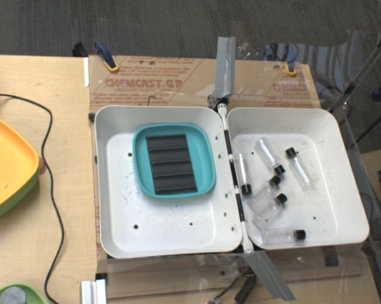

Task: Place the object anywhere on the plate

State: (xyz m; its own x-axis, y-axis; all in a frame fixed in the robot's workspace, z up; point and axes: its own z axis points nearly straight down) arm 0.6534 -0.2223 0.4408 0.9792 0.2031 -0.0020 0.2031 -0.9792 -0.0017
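- The stuff to move is a scatter of clear plastic vials with black caps (271, 159) lying loose in the right bin (342, 170). I count roughly six, all on their sides; a couple near the middle are touching or crossing each other.
- The target is the teal plate (206, 163) in the left bin (114, 220), with a dark ribbed insert (171, 164) covering its middle. No vial on it yet, so the job looks unstarted.
- Can't tell what state the hand is in, nothing here to judge it by.
- Handling guess: these look light, stiff and slick, and being round they'll probably roll or squirt out if pinched off-centre.
- I'd go for the vial lying on its own toward the right (299, 166), apart from the cluster, and pinch across the middle of the barrel, not the cap.
- The see-through bodies are hard to make out against the white bin; the one along the divider (242, 173) sits tight to the wall, bad pick.
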